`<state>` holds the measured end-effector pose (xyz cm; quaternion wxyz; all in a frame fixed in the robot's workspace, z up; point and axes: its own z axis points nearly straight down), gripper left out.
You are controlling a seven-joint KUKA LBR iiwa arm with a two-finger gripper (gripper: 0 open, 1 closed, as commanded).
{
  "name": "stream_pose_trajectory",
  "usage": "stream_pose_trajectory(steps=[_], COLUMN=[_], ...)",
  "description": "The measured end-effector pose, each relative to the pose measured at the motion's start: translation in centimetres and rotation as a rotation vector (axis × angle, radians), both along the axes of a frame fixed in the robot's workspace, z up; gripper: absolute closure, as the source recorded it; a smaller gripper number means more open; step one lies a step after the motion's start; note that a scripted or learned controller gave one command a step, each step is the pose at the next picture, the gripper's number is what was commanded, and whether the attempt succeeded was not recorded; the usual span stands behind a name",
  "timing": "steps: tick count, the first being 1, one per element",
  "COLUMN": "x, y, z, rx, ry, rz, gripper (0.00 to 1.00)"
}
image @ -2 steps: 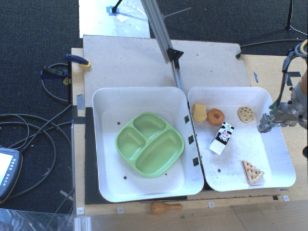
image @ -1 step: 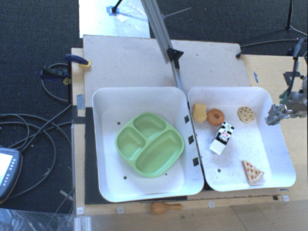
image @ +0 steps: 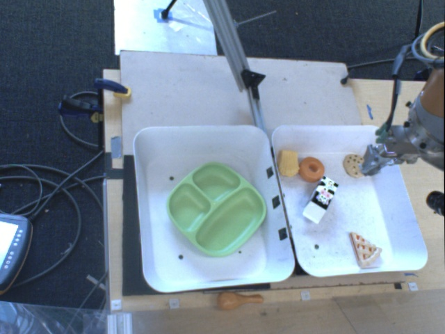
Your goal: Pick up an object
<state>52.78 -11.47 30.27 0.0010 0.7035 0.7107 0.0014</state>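
Bench [image: 208, 89], wooden, carrying two shallow white bins side by side.

Left bin [image: 153, 207]: one green divided plate [image: 217, 209], three compartments, lying flat near the middle and turned at an angle. Nothing lay in its compartments. It sat well apart from the arm, likely not the present target.

Right bin [image: 410, 235]: five small play-food pieces, scattered loosely as if tipped in, so that each could be reached alone.
- Yellow block [image: 288, 163], perhaps a cheese or bread piece, close to the dividing wall.
- Orange doughnut [image: 311, 168], touching or just beside the yellow block.
- Small milk carton [image: 320, 200], white with black patches, lying on its side near the bin's middle.
- Pizza slice [image: 365, 249], flat, toward the near right corner, well apart from the rest.
- Chocolate-chip cookie [image: 352, 164], flat, near the far right edge.

Pincer [image: 371, 160]: reached in from the right, low over the right bin, its tip just beside the cookie. Whether it stood apart or together, I could not tell; no piece was seen between its parts. By its position, the cookie seemed the likeliest thing to be picked.

Outside the bins: an orange wooden-looking item [image: 240, 299] on the bench's near edge; a blue-and-yellow clamp [image: 111, 88] at the left corner.
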Motion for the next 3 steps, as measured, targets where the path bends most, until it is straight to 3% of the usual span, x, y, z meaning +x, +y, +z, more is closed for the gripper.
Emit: stream_pose_trajectory(steps=[3], x=[6.3], y=[15.3], z=[-2.4], rx=[0.001], ry=[0.002], rz=[0.001], gripper=[1.0])
